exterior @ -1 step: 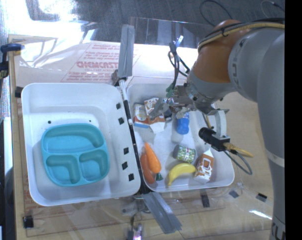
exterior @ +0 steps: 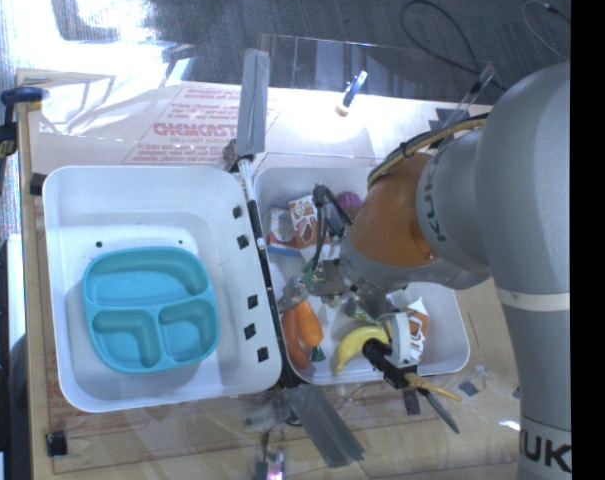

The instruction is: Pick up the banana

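Camera view, looking down at a slant: you are watching the arm (exterior: 482, 208) reaching in over the right bin (exterior: 452, 353), its orange band lying above the bin's middle. The banana (exterior: 354, 346) is lying near the right bin's front edge, curved, just beside the carrot (exterior: 303, 334) on its left and close against a printed packet (exterior: 414, 333) on its right. The claw (exterior: 334, 280) is hanging low over the bin's centre, a little behind the banana and apart from it; nothing is visibly sitting in it. Whether it is spread or pressed together, you cannot tell, since the wrist is covering it.

To do this step well, you should be bringing the claw forward toward the front edge, centring it over the banana's thick middle and crossing its curve, keeping clear of the carrot and the packet. The left bin (exterior: 62, 268) is holding a blue divided tray (exterior: 147, 308).

The arm is hiding much of the right bin's back; items there are hard to identify.
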Controlling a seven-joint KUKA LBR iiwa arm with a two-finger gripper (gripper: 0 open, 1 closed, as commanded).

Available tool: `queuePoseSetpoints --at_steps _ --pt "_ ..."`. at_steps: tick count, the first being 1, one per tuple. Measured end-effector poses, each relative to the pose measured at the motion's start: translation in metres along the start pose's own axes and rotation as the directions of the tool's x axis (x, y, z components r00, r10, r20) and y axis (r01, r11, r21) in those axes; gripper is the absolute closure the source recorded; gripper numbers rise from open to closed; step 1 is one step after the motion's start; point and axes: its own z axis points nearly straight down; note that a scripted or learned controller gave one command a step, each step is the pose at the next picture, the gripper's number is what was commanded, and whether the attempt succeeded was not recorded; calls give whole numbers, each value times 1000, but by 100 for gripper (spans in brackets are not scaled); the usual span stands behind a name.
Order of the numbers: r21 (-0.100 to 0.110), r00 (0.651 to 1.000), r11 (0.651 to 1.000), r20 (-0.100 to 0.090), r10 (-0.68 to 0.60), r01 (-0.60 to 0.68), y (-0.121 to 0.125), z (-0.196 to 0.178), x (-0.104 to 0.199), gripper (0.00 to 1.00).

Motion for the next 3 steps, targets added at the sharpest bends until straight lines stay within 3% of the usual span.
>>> queuePoseSetpoints --at_steps 1,2,3 --pt "-3 976 976 -6 -219 219 -31 -73 -60 0" --pt "-41 927 926 29 -375 376 -23 -17 -81 0" --pt "-33 807 807 38 -589 590 -22 -17 -93 0"
